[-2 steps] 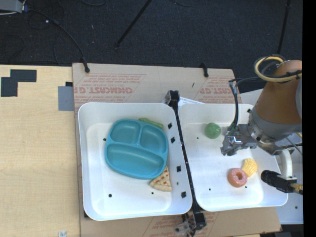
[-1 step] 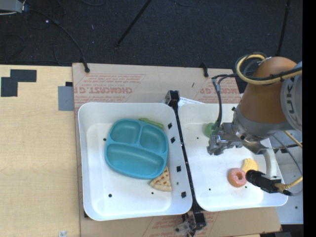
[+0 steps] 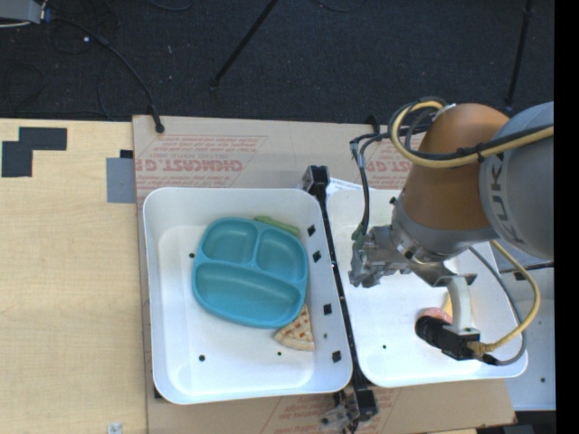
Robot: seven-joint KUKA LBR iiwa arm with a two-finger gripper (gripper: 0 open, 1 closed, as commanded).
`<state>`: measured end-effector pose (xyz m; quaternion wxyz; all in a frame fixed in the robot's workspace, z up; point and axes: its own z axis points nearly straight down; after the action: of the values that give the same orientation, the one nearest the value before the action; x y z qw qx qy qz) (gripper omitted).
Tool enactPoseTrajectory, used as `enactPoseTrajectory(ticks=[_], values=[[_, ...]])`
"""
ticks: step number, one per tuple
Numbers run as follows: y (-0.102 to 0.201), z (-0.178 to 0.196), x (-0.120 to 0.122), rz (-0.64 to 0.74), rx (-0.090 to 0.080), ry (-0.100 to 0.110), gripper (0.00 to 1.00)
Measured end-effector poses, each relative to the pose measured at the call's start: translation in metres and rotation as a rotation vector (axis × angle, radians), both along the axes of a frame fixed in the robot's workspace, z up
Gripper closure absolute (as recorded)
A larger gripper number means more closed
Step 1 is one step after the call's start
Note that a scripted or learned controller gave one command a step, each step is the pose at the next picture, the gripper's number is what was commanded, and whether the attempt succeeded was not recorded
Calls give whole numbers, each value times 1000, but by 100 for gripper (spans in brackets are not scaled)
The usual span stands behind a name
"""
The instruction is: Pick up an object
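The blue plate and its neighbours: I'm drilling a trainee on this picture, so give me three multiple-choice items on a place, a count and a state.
1. Which bin holds the blue plate?
A. left bin
B. right bin
C. neither

2. How many compartments does the plate have?
A. two
B. three
C. five

3. How does the pizza slice lie?
A. on top of the plate
B. partly under the plate's edge
C. between the gripper's fingers

Key: A, it sits inside the left bin; B, two small sections above one long one; B, the plate's rim covers the slice's upper part.

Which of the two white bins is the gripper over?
The right bin: the gripper hangs over it, while the left bin holds the blue divided plate.
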<state>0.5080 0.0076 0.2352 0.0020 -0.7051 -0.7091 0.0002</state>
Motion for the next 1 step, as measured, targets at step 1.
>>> enactPoseTrajectory(ticks=[1], values=[[54, -13, -2, 0, -1, 4, 100]])
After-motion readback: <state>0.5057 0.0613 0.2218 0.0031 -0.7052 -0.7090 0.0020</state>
